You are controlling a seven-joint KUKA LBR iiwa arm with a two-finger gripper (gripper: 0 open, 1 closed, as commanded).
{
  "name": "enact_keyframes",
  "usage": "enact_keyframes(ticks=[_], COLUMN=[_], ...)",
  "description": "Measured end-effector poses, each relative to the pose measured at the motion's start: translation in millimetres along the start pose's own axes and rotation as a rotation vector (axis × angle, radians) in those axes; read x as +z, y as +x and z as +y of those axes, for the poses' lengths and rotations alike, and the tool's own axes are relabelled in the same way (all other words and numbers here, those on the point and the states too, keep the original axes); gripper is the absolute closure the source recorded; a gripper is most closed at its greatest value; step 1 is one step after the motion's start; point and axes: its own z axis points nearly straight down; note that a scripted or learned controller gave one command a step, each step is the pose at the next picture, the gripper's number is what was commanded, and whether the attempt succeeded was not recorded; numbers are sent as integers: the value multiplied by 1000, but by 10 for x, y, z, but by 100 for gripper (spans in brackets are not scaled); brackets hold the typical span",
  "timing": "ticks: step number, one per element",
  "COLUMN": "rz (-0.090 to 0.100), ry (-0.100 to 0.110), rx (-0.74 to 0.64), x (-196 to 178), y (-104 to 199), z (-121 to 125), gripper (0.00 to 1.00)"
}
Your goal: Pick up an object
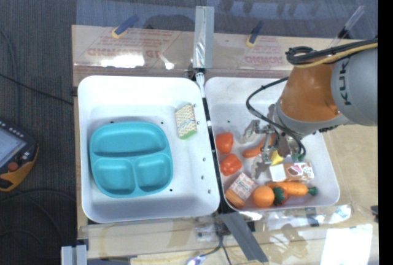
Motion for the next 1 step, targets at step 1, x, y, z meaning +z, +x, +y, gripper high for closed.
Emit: enact_keyframes(ticks=[1], rz=[-7], ry=[3], rx=[7], x=[30], y=[-77], z=[135], gripper=[0])
